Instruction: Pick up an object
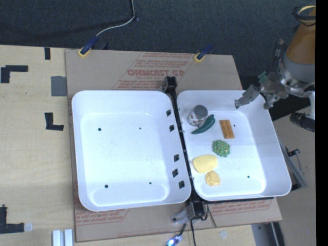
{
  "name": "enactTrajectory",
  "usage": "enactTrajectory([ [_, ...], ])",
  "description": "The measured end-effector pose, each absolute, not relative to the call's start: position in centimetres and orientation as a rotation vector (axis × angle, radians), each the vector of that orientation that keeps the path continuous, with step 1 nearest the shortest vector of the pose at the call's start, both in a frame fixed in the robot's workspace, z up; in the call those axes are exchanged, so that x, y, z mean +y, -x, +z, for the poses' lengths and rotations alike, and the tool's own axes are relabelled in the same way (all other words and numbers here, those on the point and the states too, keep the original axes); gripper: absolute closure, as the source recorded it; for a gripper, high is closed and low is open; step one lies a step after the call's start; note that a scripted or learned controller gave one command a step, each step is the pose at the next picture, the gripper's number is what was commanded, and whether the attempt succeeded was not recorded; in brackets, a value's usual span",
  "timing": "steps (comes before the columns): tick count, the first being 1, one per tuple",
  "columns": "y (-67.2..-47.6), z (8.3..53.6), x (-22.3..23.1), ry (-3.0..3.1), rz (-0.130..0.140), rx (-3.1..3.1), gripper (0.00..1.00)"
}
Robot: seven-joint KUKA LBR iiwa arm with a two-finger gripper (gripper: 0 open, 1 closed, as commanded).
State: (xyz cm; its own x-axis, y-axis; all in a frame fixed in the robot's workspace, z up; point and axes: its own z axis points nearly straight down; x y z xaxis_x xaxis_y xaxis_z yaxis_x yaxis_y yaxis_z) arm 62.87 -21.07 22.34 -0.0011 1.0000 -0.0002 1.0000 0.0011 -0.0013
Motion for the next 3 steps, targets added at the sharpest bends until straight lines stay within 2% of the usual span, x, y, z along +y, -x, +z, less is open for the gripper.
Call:
enactTrajectory([
  [1,-55.4,10.0,-16.2,2.208,0.012,-2.210,0.00],
  [2,-60.8,8.3,-11.6,2.214,-0.002,-2.229,0.00],
  [3,-66.9,8.4,-10.0,2.212,0.002,-2.226,0.00],
])
